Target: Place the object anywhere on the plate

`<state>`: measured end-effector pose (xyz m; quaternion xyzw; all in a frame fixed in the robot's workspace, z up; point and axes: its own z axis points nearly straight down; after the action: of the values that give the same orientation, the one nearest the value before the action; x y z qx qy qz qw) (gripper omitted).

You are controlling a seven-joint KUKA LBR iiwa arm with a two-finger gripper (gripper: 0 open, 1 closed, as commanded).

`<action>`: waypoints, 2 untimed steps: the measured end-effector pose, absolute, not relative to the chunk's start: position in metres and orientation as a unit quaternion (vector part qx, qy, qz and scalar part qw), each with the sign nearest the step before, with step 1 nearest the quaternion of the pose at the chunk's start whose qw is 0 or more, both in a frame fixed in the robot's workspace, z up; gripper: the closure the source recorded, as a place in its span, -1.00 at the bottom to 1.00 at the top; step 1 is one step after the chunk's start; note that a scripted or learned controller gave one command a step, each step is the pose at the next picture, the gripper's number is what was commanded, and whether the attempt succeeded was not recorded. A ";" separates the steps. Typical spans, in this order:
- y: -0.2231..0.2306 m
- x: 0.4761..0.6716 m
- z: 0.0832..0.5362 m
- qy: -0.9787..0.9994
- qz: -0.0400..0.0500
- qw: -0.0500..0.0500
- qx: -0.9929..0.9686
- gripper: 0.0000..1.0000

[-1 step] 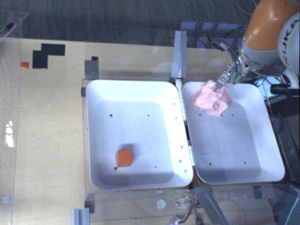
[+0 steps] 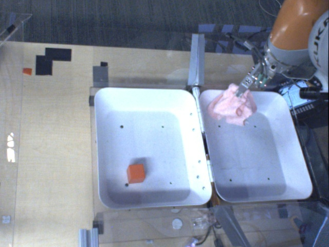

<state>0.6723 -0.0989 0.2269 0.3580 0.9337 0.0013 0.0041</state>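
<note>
Spanning most of the view, the wooden surface [image 2: 56, 148] carries two shallow white bins side by side, so that whatever is moved stays inside low walls. The left bin [image 2: 108, 138] is the bigger patch of white and has a small orange block [image 2: 136, 173] resting on its floor near the front left corner, well apart from everything else.

The right bin [image 2: 267, 184] holds the pink thing [image 2: 233, 106], a soft, crumpled shape, perhaps a cloth or a flexible plate; which it is cannot be told from here. It sits at the far left corner of that bin, close to the divider between the two bins, and looks partly lifted or bunched rather than lying flat.

The grey arm with its orange band [image 2: 293, 19] reaches in from the right and slants down toward that corner, which suits a reach for the pink thing from above. The end effector [image 2: 245, 85] meets the upper edge of the pink thing, touching or pinching it. Whether it is spread or closed cannot be told; the tip is too small and blurred.

As a judgement, the orange block is the likely object to be placed, and it lies in the other bin from the pink thing, so the placing is not yet done.
</note>
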 end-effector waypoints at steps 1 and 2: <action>-0.049 0.649 0.239 0.987 0.001 0.005 0.163 1.00; 0.002 0.630 0.230 1.000 0.001 0.005 0.001 1.00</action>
<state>0.6302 0.0016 0.2302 0.0007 1.0000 0.0008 0.0050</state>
